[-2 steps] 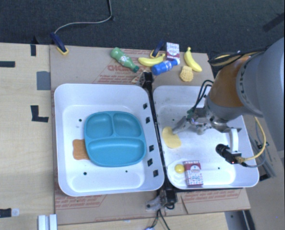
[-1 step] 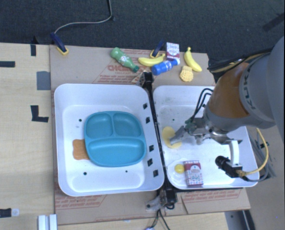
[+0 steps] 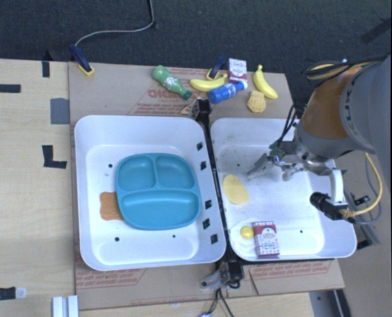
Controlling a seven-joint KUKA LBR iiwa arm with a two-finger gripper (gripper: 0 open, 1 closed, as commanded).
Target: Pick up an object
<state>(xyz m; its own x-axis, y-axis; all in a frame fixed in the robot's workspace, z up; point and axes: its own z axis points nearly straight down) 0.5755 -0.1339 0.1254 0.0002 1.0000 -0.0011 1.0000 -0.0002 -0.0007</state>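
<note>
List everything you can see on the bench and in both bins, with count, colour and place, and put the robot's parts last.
divided plate: 1, blue, left bin
flat piece: 1, orange, left bin, partly under the plate's left edge
oval piece: 1, pale yellow, right bin, left side
small round item: 1, yellow, right bin, front
small carton: 1, red and white, right bin, front
bottle: 1, green, behind the bins
bananas: 2, yellow, behind the bins
blue bottle: 1, blue, behind the bins
second carton: 1, red and white, behind the bins
bins: 2, white, side by side
gripper: 1, grey, over the right bin
</note>
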